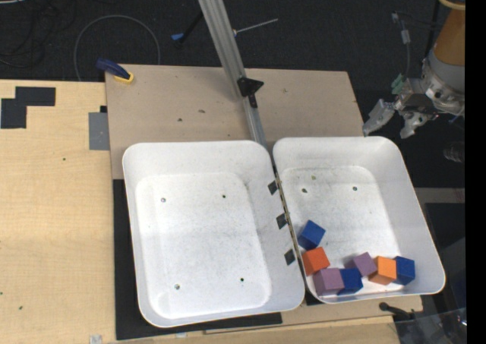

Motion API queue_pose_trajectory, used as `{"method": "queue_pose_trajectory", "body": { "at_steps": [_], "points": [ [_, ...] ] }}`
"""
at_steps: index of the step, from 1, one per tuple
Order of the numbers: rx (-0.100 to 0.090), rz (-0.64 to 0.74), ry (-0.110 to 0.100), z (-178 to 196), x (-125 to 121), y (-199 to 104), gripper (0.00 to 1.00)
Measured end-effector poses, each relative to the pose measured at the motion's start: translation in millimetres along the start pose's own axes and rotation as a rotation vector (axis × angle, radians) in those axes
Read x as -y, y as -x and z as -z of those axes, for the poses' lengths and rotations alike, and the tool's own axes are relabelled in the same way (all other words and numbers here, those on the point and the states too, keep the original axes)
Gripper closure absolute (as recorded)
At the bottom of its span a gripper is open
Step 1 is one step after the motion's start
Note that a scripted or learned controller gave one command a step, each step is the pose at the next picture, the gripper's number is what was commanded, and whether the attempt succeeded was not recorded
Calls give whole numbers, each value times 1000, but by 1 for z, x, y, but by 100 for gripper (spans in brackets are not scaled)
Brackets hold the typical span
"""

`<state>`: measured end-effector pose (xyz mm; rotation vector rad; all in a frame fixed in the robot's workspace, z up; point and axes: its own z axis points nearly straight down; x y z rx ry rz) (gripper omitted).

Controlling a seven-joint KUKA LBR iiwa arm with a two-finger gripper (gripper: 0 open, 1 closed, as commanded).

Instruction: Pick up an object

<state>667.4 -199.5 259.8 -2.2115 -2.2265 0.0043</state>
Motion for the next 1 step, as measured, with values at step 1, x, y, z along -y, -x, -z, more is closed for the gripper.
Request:
{"method": "queue_pose_trajectory", "body": {
  "at_steps": [1],
  "points": [
    [0, -7, 2, -171, 25, 9, 0]
  ]
}}
